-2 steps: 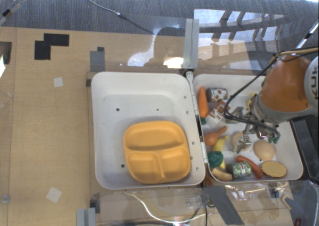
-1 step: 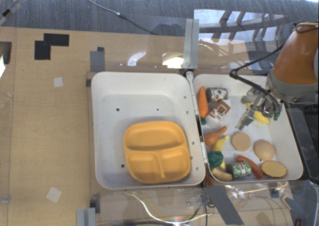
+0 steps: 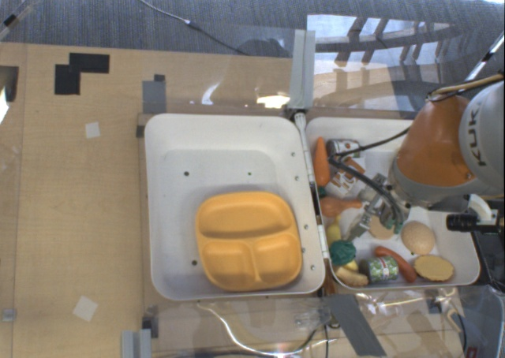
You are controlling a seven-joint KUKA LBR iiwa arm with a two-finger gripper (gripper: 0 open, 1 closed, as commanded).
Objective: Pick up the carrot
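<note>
We saw the surface [image 3: 71, 214] carrying two white bins side by side. The left bin [image 3: 181, 143] held a yellow divided plate [image 3: 247, 240]. The right bin [image 3: 471, 270] was crowded with toy food. The arm [image 3: 442, 147], grey with its orange band, reached in from the right and hung over the right bin.

The hand [image 3: 377, 213] sat low over the middle of the right bin, among the clutter; we could not tell whether it was released or clenched, and we saw nothing clearly between its tips.

The carrot [image 3: 321, 162] lay along the left wall of the right bin, near the far end, orange and narrow, pointing roughly front to back. It was apart from the hand, off to that side. A second orange-red piece [image 3: 341, 206] lay just below it, near the hand.

Smaller things: a pale egg [image 3: 417, 237], a round biscuit [image 3: 433, 268], a sausage [image 3: 394, 262], a green can [image 3: 383, 270], a dark green broccoli [image 3: 342, 253].

We judged the step as approach, carrot not picked up yet. The next move probably called for shifting the hand toward the wall, lining it across the carrot, and dropping without hitting the bin rim.
</note>
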